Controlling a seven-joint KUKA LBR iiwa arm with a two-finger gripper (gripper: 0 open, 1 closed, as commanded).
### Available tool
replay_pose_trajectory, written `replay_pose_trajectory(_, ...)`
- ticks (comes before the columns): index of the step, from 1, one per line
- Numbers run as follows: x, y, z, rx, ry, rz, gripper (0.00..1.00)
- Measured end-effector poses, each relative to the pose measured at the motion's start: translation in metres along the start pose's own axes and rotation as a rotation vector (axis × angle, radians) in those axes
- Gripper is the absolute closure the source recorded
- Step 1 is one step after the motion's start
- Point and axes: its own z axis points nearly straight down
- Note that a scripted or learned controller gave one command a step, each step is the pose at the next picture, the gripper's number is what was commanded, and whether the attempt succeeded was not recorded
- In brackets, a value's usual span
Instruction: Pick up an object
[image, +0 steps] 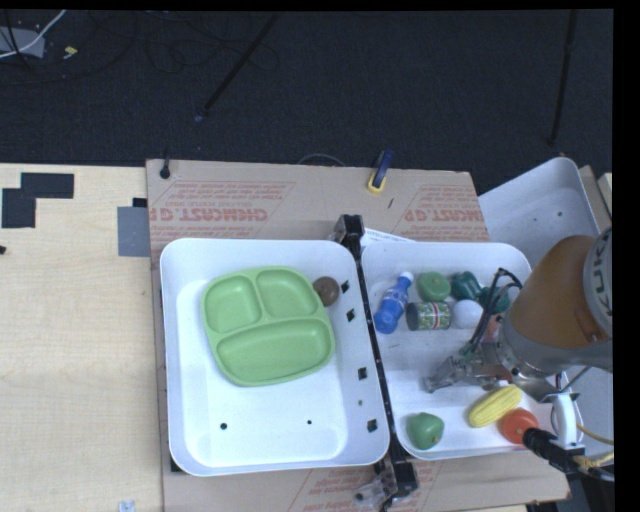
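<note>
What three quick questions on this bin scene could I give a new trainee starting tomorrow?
1. True or false: the green divided plate lies in the left bin.
2. What lies nearest the yellow corn: A the blue bottle, B the orange ball, C the brown ball?
3. Fill in: the gripper is over the ___ bin.

Key: 1 true; 2 B; 3 right.

A blue bottle (391, 305) with a white cap is seen lying tilted at the right bin's left side. A green can (430, 316) lies beside it, with a white ball (466, 313) touching. A yellow corn cob (494, 405), an orange piece (516, 424) and a green pepper (426, 430) are placed along the near edge.
</note>
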Motion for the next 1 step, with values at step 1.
replay_pose_trajectory(1,-0.002,0.0002,-0.0127,-0.002,0.0,0.008,1.0)
